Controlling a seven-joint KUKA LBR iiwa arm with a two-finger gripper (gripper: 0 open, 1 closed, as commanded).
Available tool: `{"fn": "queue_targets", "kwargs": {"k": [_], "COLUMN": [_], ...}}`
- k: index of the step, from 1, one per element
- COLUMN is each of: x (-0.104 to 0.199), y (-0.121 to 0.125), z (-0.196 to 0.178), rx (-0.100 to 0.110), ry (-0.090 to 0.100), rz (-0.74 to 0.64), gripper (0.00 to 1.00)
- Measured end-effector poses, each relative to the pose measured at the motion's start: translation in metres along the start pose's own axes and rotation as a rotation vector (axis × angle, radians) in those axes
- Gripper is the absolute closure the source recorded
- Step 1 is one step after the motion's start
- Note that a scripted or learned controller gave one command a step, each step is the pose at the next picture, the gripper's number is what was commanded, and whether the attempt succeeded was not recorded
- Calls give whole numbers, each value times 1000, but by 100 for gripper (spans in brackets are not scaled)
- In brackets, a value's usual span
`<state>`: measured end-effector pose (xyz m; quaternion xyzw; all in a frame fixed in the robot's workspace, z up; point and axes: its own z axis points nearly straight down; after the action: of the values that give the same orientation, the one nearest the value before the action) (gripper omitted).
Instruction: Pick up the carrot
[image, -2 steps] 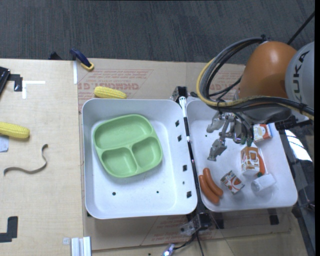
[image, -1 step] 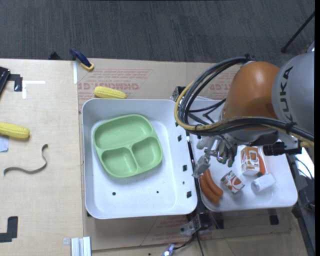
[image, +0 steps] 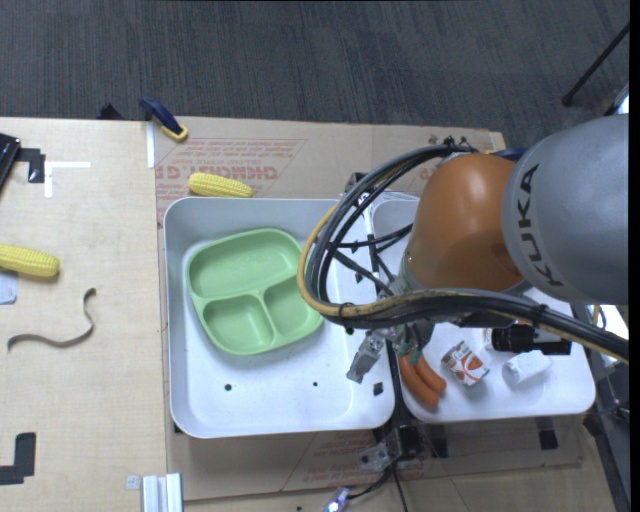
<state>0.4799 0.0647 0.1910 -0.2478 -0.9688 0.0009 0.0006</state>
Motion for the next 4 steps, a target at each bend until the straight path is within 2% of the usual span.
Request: {"fn": "queue_targets", "kwargs": {"k": [1, 2, 3, 4], "x": [-11, -52, -94, -91], "y": [52, 105, 99, 149], "z": [70, 98, 94, 88], "rx": [-2, 16, 20, 5], "ry": [-5, 20, 36, 1], "rz": [-35, -52, -495, -625], "gripper": [0, 0, 0, 0]}}
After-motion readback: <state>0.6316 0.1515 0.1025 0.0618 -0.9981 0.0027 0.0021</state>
